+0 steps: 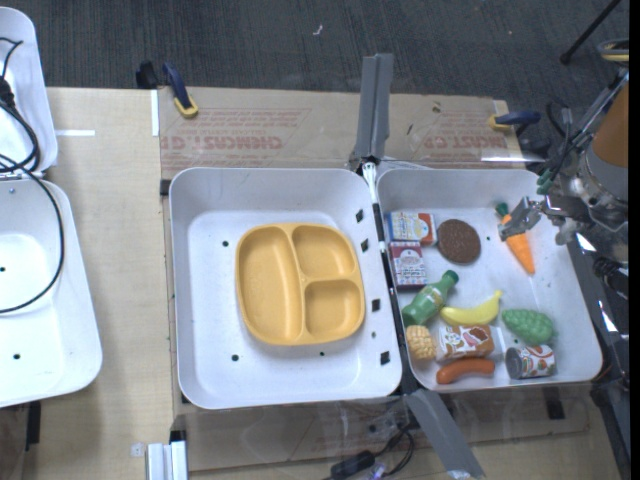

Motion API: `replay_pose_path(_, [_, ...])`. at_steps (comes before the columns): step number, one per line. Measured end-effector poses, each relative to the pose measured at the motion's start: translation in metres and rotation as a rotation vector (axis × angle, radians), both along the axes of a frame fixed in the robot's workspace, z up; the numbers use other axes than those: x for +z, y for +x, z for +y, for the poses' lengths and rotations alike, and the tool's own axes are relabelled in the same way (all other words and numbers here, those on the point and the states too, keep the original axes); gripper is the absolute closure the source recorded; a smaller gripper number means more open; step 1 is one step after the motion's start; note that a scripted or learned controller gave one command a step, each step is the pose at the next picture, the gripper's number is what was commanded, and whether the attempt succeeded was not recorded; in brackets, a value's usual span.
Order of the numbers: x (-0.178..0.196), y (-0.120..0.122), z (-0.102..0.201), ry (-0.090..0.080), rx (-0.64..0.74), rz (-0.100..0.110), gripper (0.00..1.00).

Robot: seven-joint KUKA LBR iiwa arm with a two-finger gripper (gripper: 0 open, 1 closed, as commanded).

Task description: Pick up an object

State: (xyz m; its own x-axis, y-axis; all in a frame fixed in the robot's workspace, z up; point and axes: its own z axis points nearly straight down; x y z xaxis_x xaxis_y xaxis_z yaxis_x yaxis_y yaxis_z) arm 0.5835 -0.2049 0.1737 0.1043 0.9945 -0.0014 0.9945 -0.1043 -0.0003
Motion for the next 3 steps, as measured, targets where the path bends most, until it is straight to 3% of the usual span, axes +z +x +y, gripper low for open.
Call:
replay_pose_path(1, [-0.079,0.029,0.004,0.008,-0.146,0.001,0.0])
replay_pose_path(2, [-0.08,0.034,0.065,0.001,-0.056,-0.003,0.0])
replay_pose_path(3, [-0.073,0.032,0.063,-0.001,-0.056,0.006,1.0])
